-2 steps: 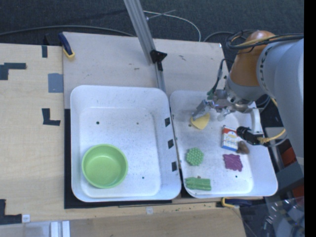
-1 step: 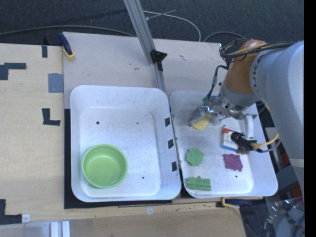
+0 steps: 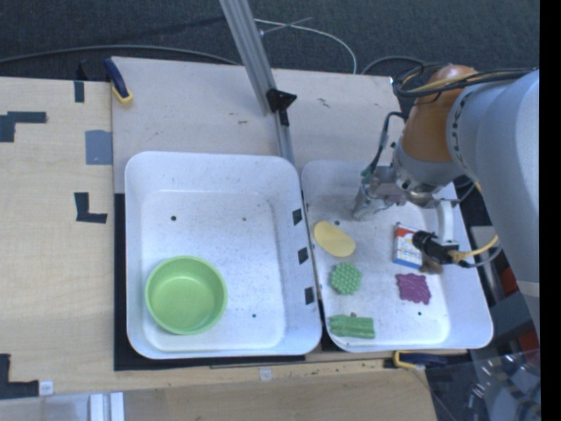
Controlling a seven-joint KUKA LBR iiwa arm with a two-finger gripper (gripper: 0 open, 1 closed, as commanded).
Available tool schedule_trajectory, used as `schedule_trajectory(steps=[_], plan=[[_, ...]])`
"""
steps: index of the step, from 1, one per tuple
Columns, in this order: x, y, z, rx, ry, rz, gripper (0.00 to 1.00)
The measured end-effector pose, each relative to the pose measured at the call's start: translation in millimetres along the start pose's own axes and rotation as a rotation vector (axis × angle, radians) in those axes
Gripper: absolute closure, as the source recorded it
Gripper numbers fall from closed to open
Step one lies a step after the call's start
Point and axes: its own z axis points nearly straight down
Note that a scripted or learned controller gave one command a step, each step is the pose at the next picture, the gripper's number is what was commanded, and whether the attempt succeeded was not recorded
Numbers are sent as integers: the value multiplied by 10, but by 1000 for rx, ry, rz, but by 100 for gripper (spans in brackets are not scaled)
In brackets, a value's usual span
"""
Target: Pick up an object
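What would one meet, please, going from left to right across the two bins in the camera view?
Green bowl → yellow piece → purple piece. The two green pieces overlap the yellow one in left-right position, and the small box overlaps the purple one, so I leave those out.

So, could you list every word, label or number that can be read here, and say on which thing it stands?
No text can be read in this view.
The small box in the right bin has red, white and blue print: too small and blurred to read.
The yellow piece, green ball, green block, purple piece and green bowl: no marking seen.
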Motion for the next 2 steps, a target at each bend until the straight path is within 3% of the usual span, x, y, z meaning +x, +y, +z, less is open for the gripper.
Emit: schedule_trajectory(steps=[2], plan=[[65, 79, -944, -6, -1, 2, 100]])
